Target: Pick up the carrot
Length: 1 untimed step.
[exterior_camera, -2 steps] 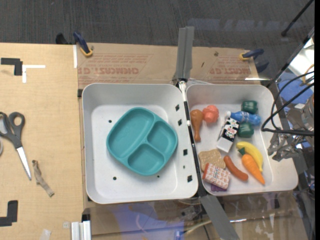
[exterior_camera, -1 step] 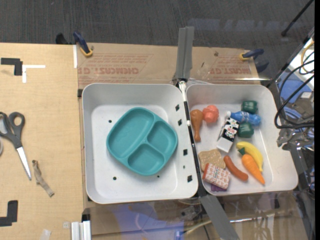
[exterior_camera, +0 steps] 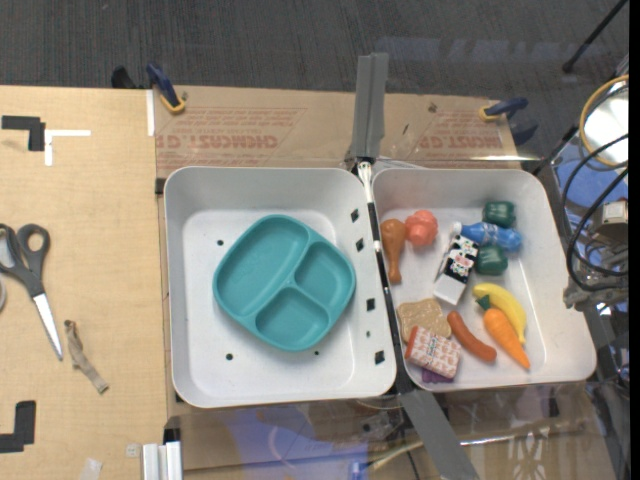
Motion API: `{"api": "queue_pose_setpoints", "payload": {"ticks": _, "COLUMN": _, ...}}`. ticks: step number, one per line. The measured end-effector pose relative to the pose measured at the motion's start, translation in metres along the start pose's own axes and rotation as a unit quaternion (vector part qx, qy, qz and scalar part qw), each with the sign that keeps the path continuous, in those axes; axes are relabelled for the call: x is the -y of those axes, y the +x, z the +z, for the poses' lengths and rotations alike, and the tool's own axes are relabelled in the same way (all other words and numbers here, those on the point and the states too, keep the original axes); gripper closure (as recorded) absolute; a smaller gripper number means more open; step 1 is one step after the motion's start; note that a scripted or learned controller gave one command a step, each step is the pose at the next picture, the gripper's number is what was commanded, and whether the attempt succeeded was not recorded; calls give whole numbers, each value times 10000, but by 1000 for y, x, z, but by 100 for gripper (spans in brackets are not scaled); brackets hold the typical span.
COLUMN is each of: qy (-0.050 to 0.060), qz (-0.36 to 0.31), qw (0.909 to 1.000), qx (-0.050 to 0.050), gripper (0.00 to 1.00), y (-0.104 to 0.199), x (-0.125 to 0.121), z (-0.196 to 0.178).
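Past my bench the floor [exterior_camera: 250,18] is dark grey carpet, running across the whole top of the view. The bench top [exterior_camera: 90,268] on the left is pale tan board with black tape marks [exterior_camera: 22,126] at its corners; scissors [exterior_camera: 30,278] lie on it near the edge, and a scrap of tape [exterior_camera: 85,358] sits just beside them. Brown cardboard [exterior_camera: 260,133] with printed lettering is held at the far side by blue clamps [exterior_camera: 165,86]. At the right, a bright lamp [exterior_camera: 610,123] glares above a tangle of black cables [exterior_camera: 595,258].
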<state>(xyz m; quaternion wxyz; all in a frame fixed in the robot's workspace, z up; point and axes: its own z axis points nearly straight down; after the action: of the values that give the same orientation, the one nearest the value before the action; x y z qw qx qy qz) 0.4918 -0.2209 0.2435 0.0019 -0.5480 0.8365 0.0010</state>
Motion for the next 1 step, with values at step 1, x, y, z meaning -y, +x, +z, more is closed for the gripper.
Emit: {"api": "queue_pose_setpoints", "payload": {"ticks": 1, "qy": -5, "qz": -2485, "qw": 9686, "qx": 4, "gripper": 100, "y": 5, "x": -12, "z": -11}}
